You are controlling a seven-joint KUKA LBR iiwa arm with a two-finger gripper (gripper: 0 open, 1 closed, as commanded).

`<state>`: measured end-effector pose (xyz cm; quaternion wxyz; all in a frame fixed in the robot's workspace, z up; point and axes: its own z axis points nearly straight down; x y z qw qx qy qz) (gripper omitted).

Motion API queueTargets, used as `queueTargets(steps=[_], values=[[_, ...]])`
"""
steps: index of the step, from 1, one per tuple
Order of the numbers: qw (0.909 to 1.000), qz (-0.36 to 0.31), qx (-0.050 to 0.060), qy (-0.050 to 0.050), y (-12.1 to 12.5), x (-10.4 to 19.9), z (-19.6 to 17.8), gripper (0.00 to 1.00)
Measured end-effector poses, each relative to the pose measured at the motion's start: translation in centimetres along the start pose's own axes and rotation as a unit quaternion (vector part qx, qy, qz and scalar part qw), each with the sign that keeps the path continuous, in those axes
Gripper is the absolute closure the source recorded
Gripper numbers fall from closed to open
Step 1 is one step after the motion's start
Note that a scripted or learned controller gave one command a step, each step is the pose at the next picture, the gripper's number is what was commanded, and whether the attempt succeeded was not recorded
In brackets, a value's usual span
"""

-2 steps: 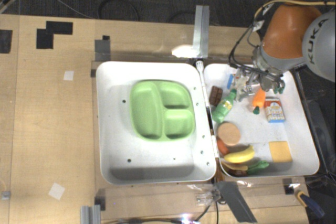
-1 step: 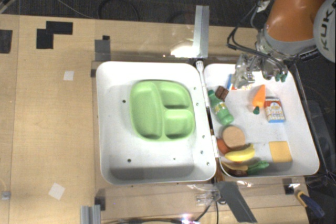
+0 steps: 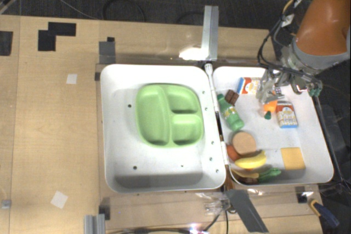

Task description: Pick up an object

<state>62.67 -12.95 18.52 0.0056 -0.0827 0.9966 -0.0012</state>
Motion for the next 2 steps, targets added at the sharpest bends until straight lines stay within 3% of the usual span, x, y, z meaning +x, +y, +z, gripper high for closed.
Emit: queueTargets(steps=[1, 2], values=[[0.9981, -0.062, 0.000, 0.001, -8.14, -0.84, 1.60, 1.00], [0.9980, -0.064, 0.000, 0.000, -7.85, -1.02, 1.51, 0.00]])
